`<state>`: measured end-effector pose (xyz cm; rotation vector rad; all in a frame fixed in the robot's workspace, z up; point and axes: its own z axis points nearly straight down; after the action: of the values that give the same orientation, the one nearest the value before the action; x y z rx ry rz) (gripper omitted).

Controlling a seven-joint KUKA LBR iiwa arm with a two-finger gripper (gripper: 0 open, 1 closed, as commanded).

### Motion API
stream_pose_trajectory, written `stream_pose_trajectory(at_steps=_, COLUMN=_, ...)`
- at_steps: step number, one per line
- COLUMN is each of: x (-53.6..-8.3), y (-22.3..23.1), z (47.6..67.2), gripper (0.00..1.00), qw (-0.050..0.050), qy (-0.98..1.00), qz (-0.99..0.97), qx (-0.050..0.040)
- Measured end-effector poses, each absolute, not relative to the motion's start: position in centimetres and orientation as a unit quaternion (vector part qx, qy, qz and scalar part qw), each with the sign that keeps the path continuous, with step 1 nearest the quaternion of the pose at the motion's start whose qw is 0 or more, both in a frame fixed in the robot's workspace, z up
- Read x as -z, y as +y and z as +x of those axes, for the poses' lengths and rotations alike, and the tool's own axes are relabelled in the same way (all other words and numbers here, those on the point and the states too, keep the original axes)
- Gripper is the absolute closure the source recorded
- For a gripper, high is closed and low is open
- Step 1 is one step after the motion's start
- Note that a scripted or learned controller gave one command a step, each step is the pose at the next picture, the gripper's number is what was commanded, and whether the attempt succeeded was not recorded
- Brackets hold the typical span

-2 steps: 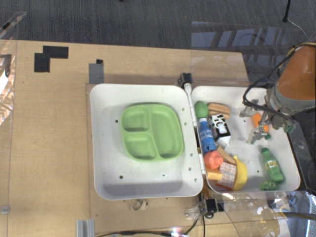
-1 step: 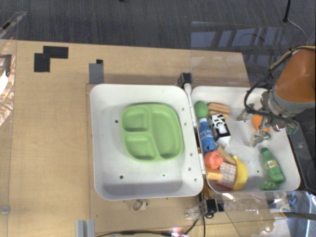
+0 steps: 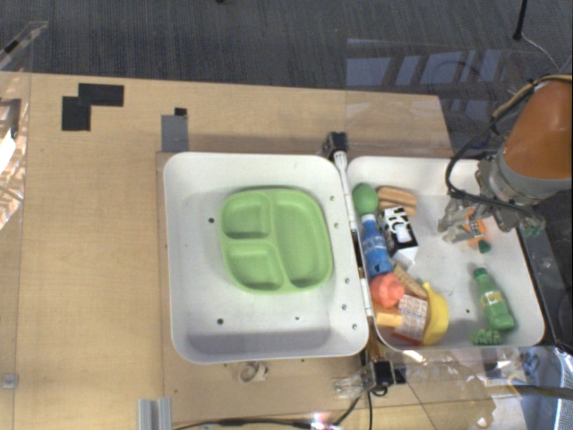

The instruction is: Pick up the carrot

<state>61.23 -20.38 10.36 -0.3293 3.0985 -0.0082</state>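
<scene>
In the right bin [image 3: 528,325], a small orange piece with a green tip, which looks like the carrot [image 3: 482,228], lies near the back right and is mostly hidden by the wrist. My gripper [image 3: 463,223] hangs low, right over or against the carrot's left side. The view does not show whether the carrot sits between its tips. The arm's orange band [image 3: 542,137] is above it at the right edge.
The left bin [image 3: 188,330] holds a green divided plate [image 3: 273,238]. Along the right bin's left side lie a green ball [image 3: 363,198], a blue bottle [image 3: 373,247], a black-and-white box [image 3: 398,225], a red fruit [image 3: 387,289] and a banana [image 3: 436,316]. A green bottle [image 3: 491,305] lies front right.
</scene>
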Motion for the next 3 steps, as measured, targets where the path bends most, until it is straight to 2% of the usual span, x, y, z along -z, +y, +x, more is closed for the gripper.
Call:
stream_pose_trajectory(at_steps=1, x=-10.3, y=-20.4, z=61.2, gripper=0.00, qw=0.012, qy=0.994, qz=-0.106, qx=0.0024)
stream_pose_trajectory(at_steps=2, x=-8.9, y=-20.5, z=61.9, gripper=0.00, qw=0.007, qy=0.978, qz=-0.208, qx=0.0021)
stream_pose_trajectory(at_steps=3, x=-10.4, y=-20.4, z=62.3, gripper=1.00, qw=0.014, qy=0.978, qz=-0.208, qx=0.0040)
